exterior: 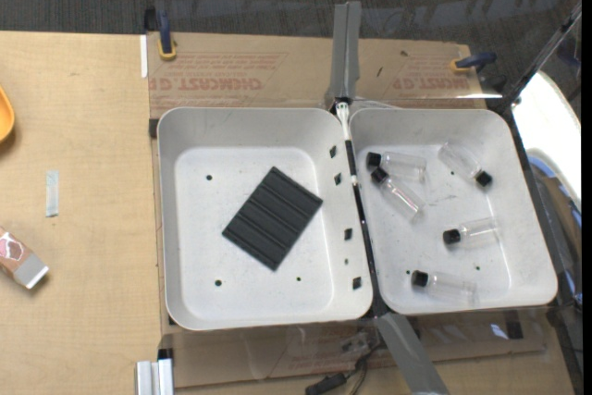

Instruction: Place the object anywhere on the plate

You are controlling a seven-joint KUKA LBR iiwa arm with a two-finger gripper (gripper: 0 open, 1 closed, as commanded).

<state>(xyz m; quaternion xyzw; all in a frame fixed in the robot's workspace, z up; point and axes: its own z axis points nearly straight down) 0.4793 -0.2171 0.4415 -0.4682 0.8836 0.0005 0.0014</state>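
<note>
Cannot tell how wide the pincer stands, or whether it has hold of anything.

Task's thing taken to be one of the clear vials [400, 196] with black caps, lying loose on the floor of the right bin [529, 199], well apart from the black ribbed plate [273, 218], which lies flat and turned at a slant near the middle of the left bin [167, 199].

Likely trouble from here:
- Round, smooth glass or plastic: apt to roll or squirt out of a closing grip, above all if taken off-centre or across the cap.
- Two vials close together near the bins' shared wall, perhaps touching: easy to nudge one while reaching for the other, or to catch both.
- Clear bodies on white: hard to pick out, so easy to close on nothing.
- Carrying across the raised wall between the bins: risk of clipping the rim if held too low.
- Releasing from too high: probable roll along or off the plate onto the bin floor.

Counted:
- bins: two
- plates: one
- vials: five, all in the right bin, none on the plate
</note>
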